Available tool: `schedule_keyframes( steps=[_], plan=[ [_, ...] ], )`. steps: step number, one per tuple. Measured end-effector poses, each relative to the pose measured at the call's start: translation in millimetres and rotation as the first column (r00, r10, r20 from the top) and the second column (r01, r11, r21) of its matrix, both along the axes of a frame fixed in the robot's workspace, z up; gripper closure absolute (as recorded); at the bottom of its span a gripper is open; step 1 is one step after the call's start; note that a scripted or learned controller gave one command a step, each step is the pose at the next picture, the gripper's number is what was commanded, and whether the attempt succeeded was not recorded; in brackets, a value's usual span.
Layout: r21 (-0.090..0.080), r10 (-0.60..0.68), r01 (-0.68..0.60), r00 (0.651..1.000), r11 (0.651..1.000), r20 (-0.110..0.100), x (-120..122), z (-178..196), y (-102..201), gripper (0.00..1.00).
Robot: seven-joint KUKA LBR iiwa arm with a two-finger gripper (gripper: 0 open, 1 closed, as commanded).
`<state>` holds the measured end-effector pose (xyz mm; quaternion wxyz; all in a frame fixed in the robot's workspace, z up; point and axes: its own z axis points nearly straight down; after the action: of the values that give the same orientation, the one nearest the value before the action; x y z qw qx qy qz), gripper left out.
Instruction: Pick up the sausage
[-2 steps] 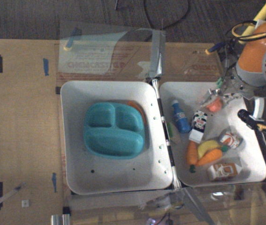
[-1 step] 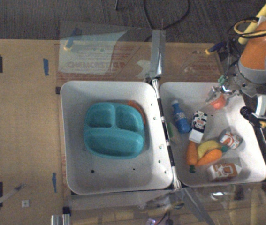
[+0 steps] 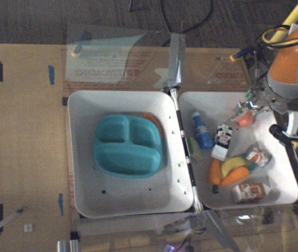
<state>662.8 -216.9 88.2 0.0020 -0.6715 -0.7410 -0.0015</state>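
One arm reaches in, pincer [image 3: 245, 112] gripping the pink sausage [image 3: 245, 119] above the right bin [image 3: 285, 190].

My arm [image 3: 290, 67] is cut off by the right edge of the view above the orange band. My pincer [image 3: 246, 112] is small and blurred over a pinkish thing [image 3: 245, 118]; I cannot tell how my fingers stand, nor whether that thing is the sausage. An orange item [image 3: 154, 121] is mostly hidden behind the teal tray [image 3: 127, 146]. Labels on the small cartons [image 3: 251, 191] are unreadable.
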Motion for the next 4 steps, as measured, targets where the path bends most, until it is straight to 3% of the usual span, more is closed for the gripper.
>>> schedule_keyframes(
  steps=[1, 2, 3, 4],
  plan=[
    [-0.004, -0.038, 0.038, 0.999, 0.999, 0.005, -22, 0, -2, 1.00],
    [0.005, -0.036, 0.036, 0.999, 0.999, 0.005, -21, -1, 2, 0.00],
    [-0.005, -0.037, 0.037, 0.999, 0.999, 0.010, -20, 11, -2, 1.00],
    [0.000, -0.035, 0.035, 0.999, 0.999, 0.009, -20, 11, 1, 0.00]
  ],
)
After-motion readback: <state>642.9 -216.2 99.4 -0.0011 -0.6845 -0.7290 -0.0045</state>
